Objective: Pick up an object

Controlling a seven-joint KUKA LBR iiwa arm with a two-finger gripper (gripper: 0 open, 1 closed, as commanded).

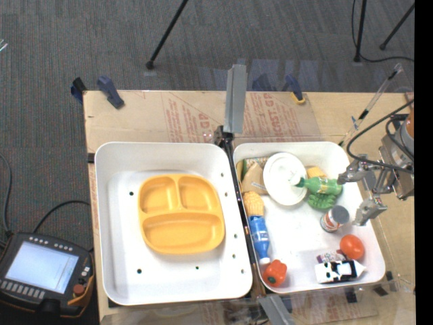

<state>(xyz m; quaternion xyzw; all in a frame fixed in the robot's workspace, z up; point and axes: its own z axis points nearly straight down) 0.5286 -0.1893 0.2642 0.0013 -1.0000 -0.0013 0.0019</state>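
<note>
Beside the right bin's far wall, the gripper hangs spread, holding nothing; the small can nearby looks light, rigid (perhaps slippery), best pinched across its sides.

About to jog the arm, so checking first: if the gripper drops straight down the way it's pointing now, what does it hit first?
Most likely the small can, which sits just inside the right bin's wall, right under the gripper. Depth is hard to judge from this slanted view, so it could catch the wall instead.
</note>
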